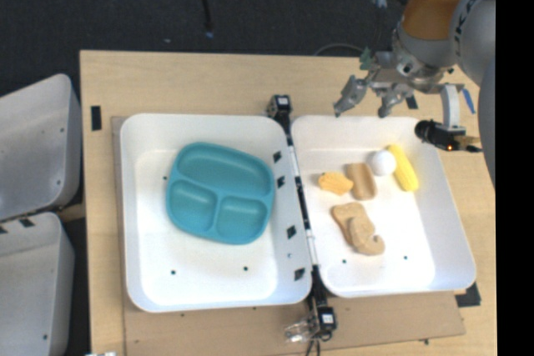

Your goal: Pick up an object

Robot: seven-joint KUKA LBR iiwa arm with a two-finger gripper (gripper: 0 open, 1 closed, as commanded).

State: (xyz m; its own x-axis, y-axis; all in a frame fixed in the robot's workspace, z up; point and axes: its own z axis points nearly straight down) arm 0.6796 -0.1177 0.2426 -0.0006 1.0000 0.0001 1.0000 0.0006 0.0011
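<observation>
Hovering above the far rim of the right bin (450, 204), the claw (373, 102) stands wide and holds nothing. Candidates lie near: white ball (382, 162), yellow piece (405, 167), 3 tan pieces. Recommend dropping squarely over the ball, clear of its touching neighbours.

Glossy white plastic bins (146, 279) sit on a matt wooden bench (209, 67); teal tray (220, 193) looks smooth plastic.
</observation>
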